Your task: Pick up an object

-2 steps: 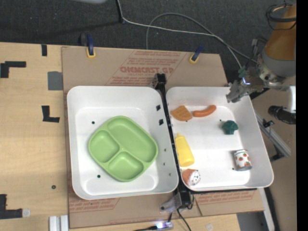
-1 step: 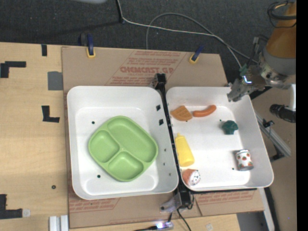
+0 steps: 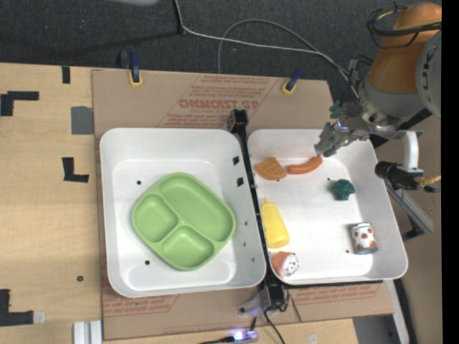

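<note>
A: Where does the sausage (image 3: 305,166) lie?

B: In the upper part of the right bin (image 3: 391,213), long axis running left-right and tilting up at its right end, its left end by the orange piece (image 3: 271,168).

A: And the gripper (image 3: 328,143)?

B: Just above and right of that raised end, close to touching. The fingers look drawn together, nothing visibly between them.

A: So the move?

B: Likely a short drop down-left onto the sausage. The green toy (image 3: 342,188) sits lower right, apart.

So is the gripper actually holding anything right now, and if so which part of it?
Cannot be told. The gripper sits right at the end of the orange sausage in the right bin, but the view doesn't show it between the fingers.
</note>
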Controlling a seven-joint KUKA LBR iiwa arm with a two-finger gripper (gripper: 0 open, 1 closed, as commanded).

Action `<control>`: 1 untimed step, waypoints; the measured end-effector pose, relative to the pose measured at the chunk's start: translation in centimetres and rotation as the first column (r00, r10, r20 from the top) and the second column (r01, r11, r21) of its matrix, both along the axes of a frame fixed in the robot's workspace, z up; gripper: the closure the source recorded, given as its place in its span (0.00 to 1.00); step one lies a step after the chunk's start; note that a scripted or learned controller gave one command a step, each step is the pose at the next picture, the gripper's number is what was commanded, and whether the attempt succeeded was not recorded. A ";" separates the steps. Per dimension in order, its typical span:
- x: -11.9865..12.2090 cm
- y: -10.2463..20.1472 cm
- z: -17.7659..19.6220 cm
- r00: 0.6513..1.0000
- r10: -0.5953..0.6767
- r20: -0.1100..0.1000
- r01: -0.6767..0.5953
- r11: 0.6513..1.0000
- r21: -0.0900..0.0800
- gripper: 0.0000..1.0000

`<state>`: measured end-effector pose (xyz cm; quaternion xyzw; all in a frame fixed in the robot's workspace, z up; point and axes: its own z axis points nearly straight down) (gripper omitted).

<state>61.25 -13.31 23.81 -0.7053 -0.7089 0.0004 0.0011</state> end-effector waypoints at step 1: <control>0.4 4.8 -1.1 1.000 0.000 0.000 0.000 1.000 0.000 1.00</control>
